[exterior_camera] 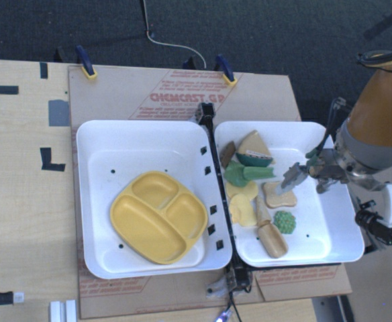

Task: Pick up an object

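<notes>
Hand (291,178) just above bread piece (278,196)

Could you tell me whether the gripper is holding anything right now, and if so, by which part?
It cannot be told. The gripper sits low in the right bin, right above a tan bone-shaped piece, but nothing shows between its fingers.

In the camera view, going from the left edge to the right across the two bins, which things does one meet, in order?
Yellow plastic divided tray → black divider strip between the bins → green leaf-shaped toy → round green bumpy toy → gripper → orange-banded grey arm.
</notes>
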Robot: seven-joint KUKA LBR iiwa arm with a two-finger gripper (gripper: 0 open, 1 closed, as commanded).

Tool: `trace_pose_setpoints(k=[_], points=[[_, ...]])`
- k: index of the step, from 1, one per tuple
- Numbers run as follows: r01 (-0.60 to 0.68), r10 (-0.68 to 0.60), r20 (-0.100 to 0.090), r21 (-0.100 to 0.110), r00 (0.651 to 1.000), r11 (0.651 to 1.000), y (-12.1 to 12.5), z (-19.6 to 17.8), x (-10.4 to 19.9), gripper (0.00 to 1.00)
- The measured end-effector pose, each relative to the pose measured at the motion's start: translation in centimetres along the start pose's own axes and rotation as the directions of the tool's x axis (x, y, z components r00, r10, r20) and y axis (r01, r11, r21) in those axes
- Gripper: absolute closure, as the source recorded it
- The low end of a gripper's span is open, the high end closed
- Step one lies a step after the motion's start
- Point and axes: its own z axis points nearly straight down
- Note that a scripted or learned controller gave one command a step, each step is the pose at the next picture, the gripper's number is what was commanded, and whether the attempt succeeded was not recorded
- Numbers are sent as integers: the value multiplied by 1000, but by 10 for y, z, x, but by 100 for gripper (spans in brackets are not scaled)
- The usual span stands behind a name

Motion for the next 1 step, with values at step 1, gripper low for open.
trace_pose_setpoints(k=[1], points=[[-4,4,-2,13,1000,1000,10,144,-38,0]])
